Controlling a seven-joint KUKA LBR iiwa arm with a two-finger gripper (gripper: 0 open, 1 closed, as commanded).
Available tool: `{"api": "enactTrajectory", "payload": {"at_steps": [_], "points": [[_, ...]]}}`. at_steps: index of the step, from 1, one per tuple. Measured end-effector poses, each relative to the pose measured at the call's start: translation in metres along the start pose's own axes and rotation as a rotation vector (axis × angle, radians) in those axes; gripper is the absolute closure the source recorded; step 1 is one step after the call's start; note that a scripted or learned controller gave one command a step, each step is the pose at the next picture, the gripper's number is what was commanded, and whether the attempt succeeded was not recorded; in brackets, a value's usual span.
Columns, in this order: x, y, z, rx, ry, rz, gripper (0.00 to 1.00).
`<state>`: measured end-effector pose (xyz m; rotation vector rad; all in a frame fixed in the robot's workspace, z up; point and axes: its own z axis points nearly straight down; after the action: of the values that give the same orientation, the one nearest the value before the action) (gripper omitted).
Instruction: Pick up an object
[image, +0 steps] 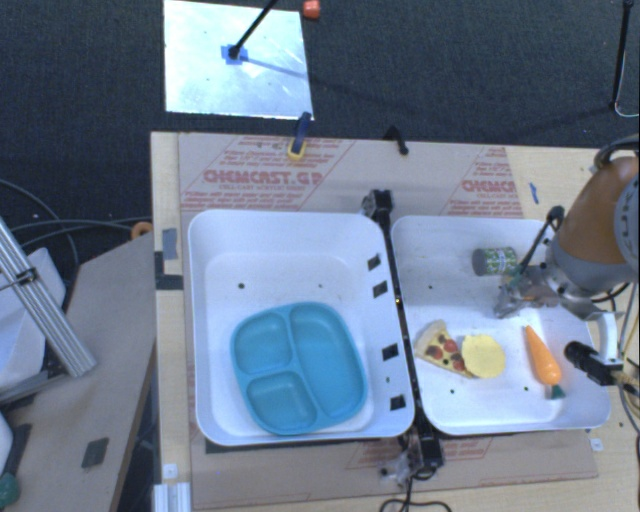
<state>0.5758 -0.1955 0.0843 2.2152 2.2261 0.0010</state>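
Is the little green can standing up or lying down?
Lying down. The green can rests on its side in the right bin, long side across the floor.

Tray (298, 368) in left bin (215, 300); can (494, 261), pizza (444, 348), carrot (543, 358) in right bin (430, 400)

- You have one fixed camera, set high above the worktop (250, 160) and looking down at a slant.
- It stands far enough back that you see both white bins whole, plus dark floor beyond the worktop's far edge.
- The end effector (515, 298) sits toward the right of your frame, over the right bin (440, 245); the arm enters from the right edge behind it.
- The left bin (230, 235) lies well to the end effector's left, near frame centre.
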Motion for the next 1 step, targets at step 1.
{"api": "enactTrajectory", "payload": {"at_steps": [1], "points": [[-0.0117, -0.0229, 0.0001, 0.001, 0.0, 0.005, 1.0]]}}
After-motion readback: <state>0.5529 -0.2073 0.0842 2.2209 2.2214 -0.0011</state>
